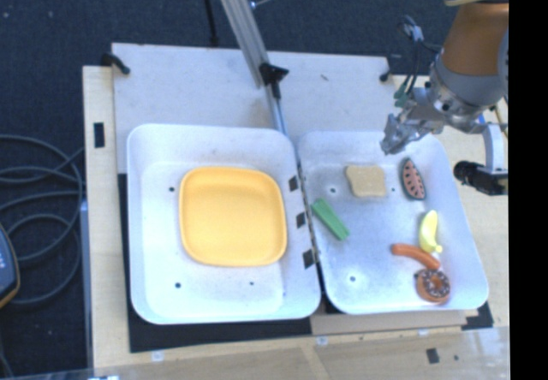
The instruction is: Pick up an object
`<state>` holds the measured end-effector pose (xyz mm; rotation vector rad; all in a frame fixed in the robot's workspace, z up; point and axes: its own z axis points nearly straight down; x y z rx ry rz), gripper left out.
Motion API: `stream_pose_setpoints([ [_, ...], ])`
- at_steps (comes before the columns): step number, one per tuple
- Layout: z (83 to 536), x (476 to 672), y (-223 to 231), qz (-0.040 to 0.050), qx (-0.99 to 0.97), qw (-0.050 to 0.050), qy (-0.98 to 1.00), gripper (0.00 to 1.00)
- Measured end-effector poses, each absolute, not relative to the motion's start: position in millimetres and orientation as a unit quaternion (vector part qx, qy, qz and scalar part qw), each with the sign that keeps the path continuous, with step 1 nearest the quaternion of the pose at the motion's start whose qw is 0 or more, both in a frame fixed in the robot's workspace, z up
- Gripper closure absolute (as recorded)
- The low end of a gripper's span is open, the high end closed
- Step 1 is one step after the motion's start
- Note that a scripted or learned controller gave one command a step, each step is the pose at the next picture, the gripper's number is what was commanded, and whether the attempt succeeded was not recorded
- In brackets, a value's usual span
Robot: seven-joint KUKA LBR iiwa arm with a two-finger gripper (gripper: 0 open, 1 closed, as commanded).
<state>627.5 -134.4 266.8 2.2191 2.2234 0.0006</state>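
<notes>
Tan bread slice (pixel 367 181) lies flat in the right bin (pixel 377 284) near its far edge, watermelon slice (pixel 413 179) just beside it, my pincer (pixel 396 140) above the far rim, can't tell if apart or together, holding nothing visible.

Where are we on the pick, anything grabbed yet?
Nothing looks picked so far: the bread slice, watermelon slice, banana, hot dog, donut and green piece all lie in the right bin. The tool is near the bin's far edge. Descent, grasp and lift remain.
</notes>
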Motion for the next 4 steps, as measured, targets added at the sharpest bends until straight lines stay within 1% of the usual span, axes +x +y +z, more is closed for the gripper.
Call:
stream_pose_setpoints([
  [1,261,594.7,-88,0.0004,0.706,0.0,0.708,1.0],
  [2,246,573.6,-42,0.0002,0.706,0.0,0.708,1.0],
  [3,253,546.1,1,0.001,0.706,0.0,0.708,1.0],
  [4,239,520.0,51,0.0002,0.706,0.0,0.708,1.0],
])
